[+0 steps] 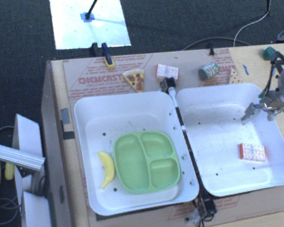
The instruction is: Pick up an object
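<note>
The two-finger gripper is hovering with fingers spread and holding nothing over the right white bin, where the small red-and-white patterned box is lying ungrasped, so picking is not yet done.

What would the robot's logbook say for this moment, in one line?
gripper: above right bin | small box: lying in right bin, untouched | banana, green tray: left bin

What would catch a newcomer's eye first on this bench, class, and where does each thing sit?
The green divided plate in the left bin stands out most, with a yellow banana lying just beside it on its left. In the right bin a small red and white box lies alone, and the gripper hangs above that bin's far right corner.
</note>
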`<act>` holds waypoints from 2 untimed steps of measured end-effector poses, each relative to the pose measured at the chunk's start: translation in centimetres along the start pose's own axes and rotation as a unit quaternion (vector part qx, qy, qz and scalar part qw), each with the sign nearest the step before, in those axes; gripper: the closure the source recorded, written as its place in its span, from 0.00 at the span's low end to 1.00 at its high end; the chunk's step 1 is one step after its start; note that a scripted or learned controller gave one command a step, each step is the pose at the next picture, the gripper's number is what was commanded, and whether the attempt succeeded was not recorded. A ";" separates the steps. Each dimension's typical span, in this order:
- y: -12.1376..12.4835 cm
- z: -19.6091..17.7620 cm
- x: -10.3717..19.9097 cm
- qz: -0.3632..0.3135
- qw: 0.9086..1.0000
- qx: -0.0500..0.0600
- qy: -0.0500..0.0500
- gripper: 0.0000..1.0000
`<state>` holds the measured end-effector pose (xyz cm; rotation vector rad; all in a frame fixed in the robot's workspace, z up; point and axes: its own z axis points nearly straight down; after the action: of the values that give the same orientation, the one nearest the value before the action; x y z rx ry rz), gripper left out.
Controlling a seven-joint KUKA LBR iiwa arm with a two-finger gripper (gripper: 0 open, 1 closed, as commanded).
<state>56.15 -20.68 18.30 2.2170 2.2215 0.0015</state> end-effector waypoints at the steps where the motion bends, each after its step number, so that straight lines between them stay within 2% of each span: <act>1: 0.0 0.0 0.0 0.000 1.000 0.000 0.000 0.00; 2: 0.0 0.0 0.0 0.000 1.000 0.000 0.000 0.00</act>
<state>56.15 -20.68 18.30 2.2170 2.2215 0.0015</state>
